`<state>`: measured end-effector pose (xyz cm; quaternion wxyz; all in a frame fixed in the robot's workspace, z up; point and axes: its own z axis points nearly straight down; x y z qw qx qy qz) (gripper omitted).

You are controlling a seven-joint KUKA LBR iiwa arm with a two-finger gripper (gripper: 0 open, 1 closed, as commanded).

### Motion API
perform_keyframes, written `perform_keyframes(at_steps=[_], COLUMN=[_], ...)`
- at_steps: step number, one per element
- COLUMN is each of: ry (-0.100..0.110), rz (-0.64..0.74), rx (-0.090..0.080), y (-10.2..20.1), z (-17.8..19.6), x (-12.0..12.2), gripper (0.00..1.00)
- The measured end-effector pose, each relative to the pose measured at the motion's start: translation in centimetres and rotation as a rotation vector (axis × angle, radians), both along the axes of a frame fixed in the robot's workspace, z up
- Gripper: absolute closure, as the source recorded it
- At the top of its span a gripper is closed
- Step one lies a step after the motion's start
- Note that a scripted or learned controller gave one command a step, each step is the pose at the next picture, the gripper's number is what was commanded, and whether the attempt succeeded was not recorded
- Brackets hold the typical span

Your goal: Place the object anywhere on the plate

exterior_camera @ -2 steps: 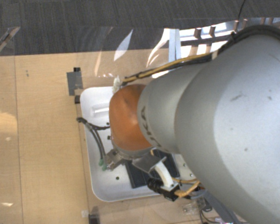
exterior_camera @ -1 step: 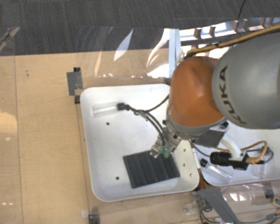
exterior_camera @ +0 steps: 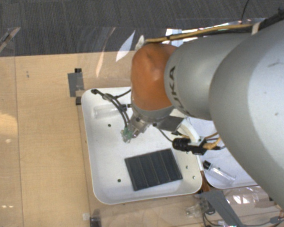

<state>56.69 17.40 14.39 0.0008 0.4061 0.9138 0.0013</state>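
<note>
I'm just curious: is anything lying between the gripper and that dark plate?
Nothing visible does. The gripper is over the bin floor, up-left of the plate, and only bare white floor lies between them.

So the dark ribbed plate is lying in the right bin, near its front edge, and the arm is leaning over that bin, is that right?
Not quite: the plate lies in the left bin, not the right one. The camera view shows it near that bin's front edge, with the arm leaning over the same bin.
</note>
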Motion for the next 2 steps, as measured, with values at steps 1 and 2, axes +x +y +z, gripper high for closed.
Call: perform_keyframes(at_steps=[1,2], ry=[-0.003,0.004], rz=[-0.066,-0.363], rx=[0.002,0.000], y=[5.7,5.4], z=[0.3,-2.4], x=[0.0,-7.9], gripper=[1.00,1.00])
